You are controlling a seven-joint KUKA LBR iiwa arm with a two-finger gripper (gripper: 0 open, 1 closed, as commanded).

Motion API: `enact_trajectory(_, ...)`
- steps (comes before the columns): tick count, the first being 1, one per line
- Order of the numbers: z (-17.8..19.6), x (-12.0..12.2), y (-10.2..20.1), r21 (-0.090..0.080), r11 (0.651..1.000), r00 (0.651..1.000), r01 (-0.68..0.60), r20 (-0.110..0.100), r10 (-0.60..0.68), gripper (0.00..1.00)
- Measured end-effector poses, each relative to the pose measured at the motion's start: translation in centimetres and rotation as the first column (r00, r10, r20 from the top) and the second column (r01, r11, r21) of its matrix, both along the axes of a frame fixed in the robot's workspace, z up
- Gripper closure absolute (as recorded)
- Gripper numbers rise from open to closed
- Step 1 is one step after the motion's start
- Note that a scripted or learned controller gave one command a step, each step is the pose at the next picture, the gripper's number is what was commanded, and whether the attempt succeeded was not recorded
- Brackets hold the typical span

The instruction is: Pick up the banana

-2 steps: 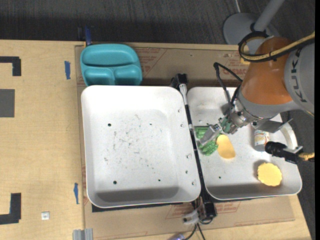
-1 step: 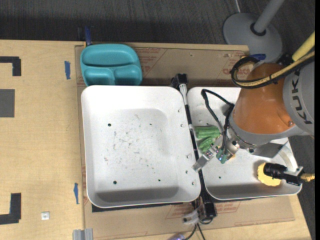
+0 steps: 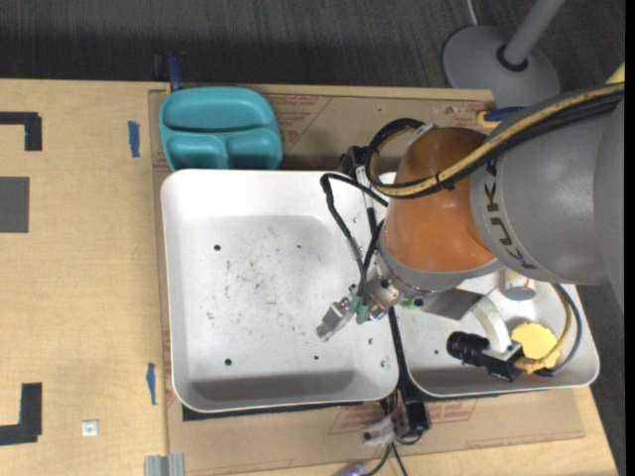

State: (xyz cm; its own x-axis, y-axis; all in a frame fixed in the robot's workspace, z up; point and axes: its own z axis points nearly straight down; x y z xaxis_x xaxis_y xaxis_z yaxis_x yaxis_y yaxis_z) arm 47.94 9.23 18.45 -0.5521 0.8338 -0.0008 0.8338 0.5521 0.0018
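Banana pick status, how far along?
Done: nothing yet. In hand: the gripper sits over the left bin, near its right wall, holding nothing I can see. Left: the whole grasp and lift; the arm covers much of the right bin.

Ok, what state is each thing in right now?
left bin: flat on the bench, floor scuffed.
right bin: flat on the bench, largely covered by the arm.
teal tray: open side up, behind the left bin.
arm: stretched across the right bin.
gripper: low over the left bin's right side.
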Motion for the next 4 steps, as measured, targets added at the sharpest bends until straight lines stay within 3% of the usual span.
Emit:
enact_trajectory(1, -9.6, 0.0, 6.5, 0.001, 0.99, 0.99, 0.138, -0.002, -0.138, 0.0)
enact_trajectory(2, -9.8, 3.9, 11.2, 0.002, 0.928, 0.928, 0.374, 0.001, -0.374, 0.0)
enact_trajectory(3, -2.0, 0.0, 11.3, -0.001, 0.847, 0.847, 0.532, -0.002, -0.532, 0.0)
enact_trajectory(4, -8.3, -0.1, 13.1, -0.002, 0.958, 0.958, 0.287, -0.006, -0.287, 0.0)
